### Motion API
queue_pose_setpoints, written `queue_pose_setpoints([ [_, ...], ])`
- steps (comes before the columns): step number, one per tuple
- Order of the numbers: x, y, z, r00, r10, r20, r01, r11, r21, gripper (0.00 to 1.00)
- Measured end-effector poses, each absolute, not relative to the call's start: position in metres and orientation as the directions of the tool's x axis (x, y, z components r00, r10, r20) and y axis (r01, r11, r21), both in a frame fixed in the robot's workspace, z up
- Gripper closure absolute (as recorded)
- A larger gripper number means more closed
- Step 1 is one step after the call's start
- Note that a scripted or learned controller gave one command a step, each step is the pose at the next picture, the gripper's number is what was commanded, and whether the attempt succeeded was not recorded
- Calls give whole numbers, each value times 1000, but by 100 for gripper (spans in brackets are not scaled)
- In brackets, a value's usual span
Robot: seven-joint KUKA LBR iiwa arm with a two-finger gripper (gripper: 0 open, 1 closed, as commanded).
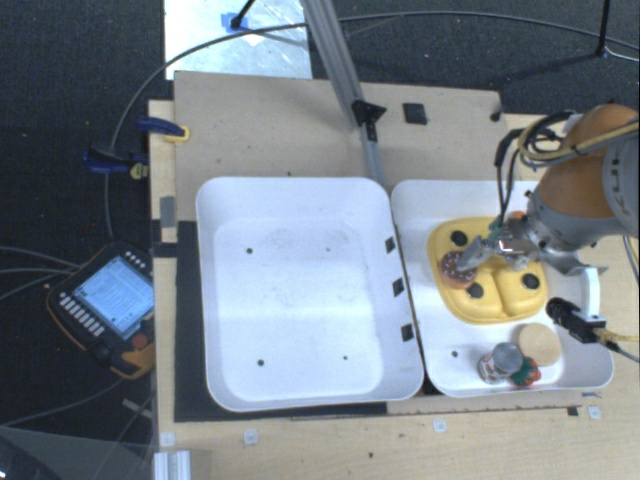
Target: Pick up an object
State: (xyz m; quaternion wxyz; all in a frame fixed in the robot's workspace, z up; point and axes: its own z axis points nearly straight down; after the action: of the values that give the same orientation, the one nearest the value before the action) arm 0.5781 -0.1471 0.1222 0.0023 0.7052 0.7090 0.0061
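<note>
A yellow, lumpy plastic toy (490, 293) with black dots lies in the right bin (430, 348). A small reddish-brown round object (459, 265) rests on its left part. My gripper (487, 251) hangs just over the toy's top, right beside that brown object, with the arm's orange band behind it at the right. Near the bin's front edge lie a tan round piece (541, 343) and a small multicoloured object (505, 365) with red, green and grey parts.
The left bin (290, 288) sits beside the right one, their rims touching at the middle with black clips along it. A grey pole (335, 48) slants across the back of the bench. A teach pendant (105, 303) lies off the bench at the left.
</note>
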Motion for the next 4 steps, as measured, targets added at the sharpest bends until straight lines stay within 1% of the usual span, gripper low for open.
queue_pose_setpoints([
  [1, 582, -146, 137, -6, 1000, 9, 1000, 6, 23, 100],
  [2, 589, -139, 184, -6, 1000, -2, 1000, 6, 6, 100],
  [3, 594, -129, 239, -7, 1000, -1, 1000, 7, 7, 100],
  [4, 595, -129, 293, -6, 1000, -1, 1000, 6, 7, 100],
])
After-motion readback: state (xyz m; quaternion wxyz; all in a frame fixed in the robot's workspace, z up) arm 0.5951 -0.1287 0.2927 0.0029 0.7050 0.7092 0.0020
